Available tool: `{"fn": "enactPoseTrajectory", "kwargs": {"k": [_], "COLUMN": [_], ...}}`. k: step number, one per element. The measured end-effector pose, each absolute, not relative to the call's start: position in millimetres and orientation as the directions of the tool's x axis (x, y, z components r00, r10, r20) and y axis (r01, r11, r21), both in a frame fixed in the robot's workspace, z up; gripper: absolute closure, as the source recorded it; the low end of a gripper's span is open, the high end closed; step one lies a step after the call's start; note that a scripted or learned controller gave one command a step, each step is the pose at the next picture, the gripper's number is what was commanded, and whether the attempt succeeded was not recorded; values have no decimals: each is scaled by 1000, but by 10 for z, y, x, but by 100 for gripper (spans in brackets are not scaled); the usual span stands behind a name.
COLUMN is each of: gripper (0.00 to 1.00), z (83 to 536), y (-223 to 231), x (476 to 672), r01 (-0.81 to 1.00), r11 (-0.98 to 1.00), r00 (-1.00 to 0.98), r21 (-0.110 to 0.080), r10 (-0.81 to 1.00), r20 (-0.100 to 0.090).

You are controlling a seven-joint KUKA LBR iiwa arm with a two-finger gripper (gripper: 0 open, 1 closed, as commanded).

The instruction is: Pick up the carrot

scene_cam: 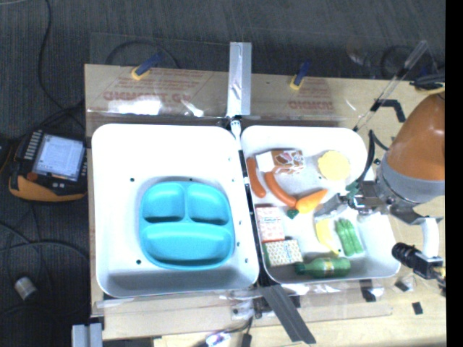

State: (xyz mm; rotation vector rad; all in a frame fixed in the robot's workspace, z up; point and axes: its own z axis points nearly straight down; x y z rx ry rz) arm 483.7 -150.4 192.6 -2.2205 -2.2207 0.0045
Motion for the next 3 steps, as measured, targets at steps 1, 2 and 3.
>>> {"fn": "enactPoseTrajectory", "kwargs": {"k": [1, 2, 3], "gripper": [0, 100, 100], "z": [896, 1007, 2245], "y": [-1575, -1564, -1229], "x": [5328, 5351, 6281], "r01": [990, 990, 987], "r11": [143, 142, 161], "r00": [-143, -142, -161], "r21": [7, 14, -1], "r10": [990, 990, 987], "r20": [-3, -2, -3]}}
